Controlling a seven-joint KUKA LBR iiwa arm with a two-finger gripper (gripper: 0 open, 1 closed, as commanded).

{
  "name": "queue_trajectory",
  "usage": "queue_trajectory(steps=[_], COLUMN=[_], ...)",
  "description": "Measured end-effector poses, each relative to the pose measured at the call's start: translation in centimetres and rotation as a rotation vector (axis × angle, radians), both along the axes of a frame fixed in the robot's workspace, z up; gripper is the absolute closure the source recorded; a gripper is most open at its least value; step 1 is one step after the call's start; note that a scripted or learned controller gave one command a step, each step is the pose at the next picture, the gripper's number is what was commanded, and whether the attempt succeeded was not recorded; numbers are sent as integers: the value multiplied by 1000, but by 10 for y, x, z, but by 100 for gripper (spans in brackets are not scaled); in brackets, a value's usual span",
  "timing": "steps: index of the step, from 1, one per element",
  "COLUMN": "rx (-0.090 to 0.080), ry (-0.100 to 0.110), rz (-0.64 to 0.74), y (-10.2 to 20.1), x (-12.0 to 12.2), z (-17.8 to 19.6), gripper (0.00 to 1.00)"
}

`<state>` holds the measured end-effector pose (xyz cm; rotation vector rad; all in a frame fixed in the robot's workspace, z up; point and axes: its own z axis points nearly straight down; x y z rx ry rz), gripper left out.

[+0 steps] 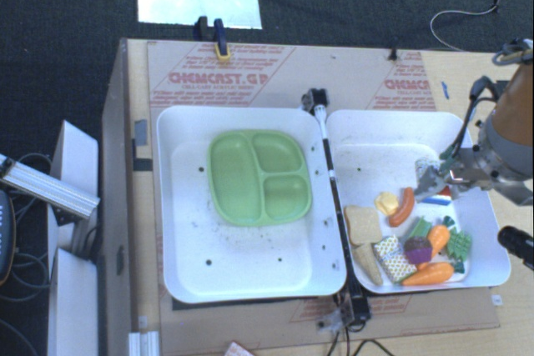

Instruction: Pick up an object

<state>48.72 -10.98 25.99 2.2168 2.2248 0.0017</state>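
The right bin holds a pile of toy food at its near right: a yellow piece, an orange-red sausage, two tan bread slices, a checkered block, a purple eggplant, green pieces and carrots. My gripper hangs low just above and right of the sausage, over a red, white and blue item. I cannot make out whether anything sits between its fingers.
The left bin bears a green three-compartment plate. A black rail with clamps divides the two bins. The arm enters over the right bin's far right wall. Cardboard lies under both bins.
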Motion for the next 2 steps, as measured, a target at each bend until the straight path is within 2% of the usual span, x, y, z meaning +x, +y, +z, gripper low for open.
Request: queue_trajectory(steps=[1,2], rx=[-1,0], ry=[0,-1], rz=[-2,1], y=[-13,7], x=[0,0], z=[3,3], gripper=[100,100])
